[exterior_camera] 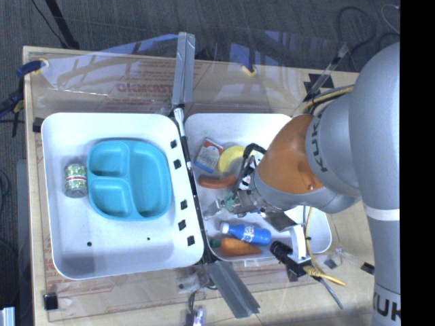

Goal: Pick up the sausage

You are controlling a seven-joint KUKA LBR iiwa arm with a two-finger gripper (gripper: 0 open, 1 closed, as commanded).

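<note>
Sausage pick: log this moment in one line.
arm over right bin | gripper low beside sausage | grasp unconfirmed | bottle, carrot in front | blue tray, can in left bin

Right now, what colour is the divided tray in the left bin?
Light blue tray, seen in the camera view.

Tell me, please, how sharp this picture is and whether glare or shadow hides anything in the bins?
In the camera view focus is soft overall, so small labels are unreadable; the clear sheet behind the bins shows bluish glare; the arm shades the right bin, covering part of the sausage area; the left bin is evenly lit, its blue tray and small can plain.
</note>
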